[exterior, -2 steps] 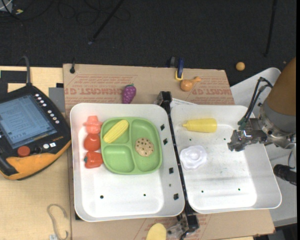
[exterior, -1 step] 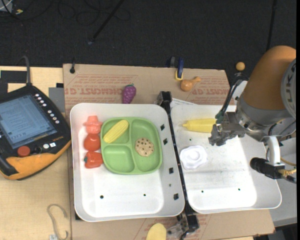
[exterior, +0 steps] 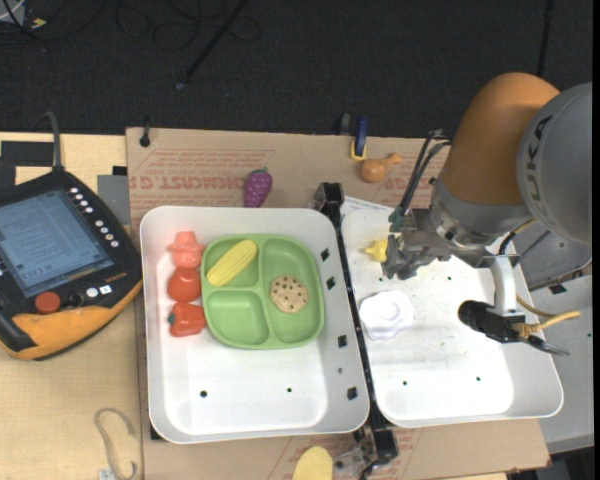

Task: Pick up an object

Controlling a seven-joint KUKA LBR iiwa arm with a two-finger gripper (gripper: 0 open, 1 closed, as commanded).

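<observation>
Yellow lump (exterior: 314,462) at 6 o'clock, outside the bins, cut by the frame edge. Left bin (exterior: 240,408): green tray (exterior: 250,323) holds corn (exterior: 230,260) and cookie (exterior: 289,292); red toys (exterior: 184,286) at its 9. Right bin (exterior: 460,393): white piece (exterior: 385,313), small yellow toy (exterior: 376,251). Gripper (exterior: 405,266) sits low at the toy's 3 o'clock. Nothing lifted; pick not yet done. Open or closed: cannot tell, its end is dark and blurred.

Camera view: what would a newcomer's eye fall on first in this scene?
The bright green tray in the left bin stands out first, with a yellow corn cob and a cookie in two of its compartments. Next comes the grey arm with its orange band, whose claw hangs over the right bin close to a small yellow thing.
</observation>
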